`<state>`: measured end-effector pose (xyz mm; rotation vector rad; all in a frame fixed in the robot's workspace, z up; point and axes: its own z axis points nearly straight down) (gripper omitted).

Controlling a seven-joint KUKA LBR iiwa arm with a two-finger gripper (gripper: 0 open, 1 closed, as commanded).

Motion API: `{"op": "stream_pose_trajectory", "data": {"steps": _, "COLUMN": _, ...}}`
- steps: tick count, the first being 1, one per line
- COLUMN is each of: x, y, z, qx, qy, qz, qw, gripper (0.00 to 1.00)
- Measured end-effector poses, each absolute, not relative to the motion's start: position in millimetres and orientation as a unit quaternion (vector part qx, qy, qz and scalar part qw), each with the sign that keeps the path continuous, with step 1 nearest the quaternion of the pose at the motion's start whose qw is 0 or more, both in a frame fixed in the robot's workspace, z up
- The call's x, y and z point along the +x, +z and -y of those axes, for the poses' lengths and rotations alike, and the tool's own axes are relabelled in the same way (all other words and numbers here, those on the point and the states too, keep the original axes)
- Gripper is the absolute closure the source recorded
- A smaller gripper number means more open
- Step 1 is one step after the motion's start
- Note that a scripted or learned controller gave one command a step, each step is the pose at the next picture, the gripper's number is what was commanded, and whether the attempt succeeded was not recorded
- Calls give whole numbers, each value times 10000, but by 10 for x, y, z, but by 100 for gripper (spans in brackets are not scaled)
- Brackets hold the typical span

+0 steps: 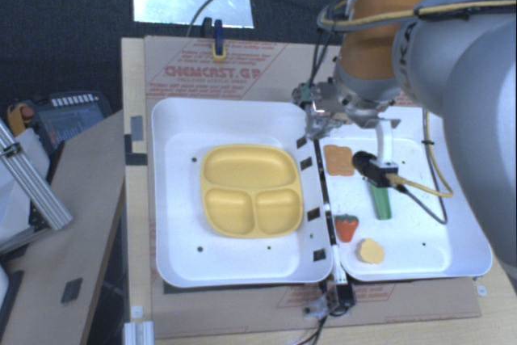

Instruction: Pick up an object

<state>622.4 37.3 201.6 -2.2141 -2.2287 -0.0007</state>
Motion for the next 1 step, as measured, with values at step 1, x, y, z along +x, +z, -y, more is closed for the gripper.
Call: {"op": "stream_pose_trajectory", "data": {"steps": 1, "x": 6120, "y": 2014, "z": -921, "qx": -7044, "qy": -3, "qz": 7098, "qw": 2, "gripper": 100}}
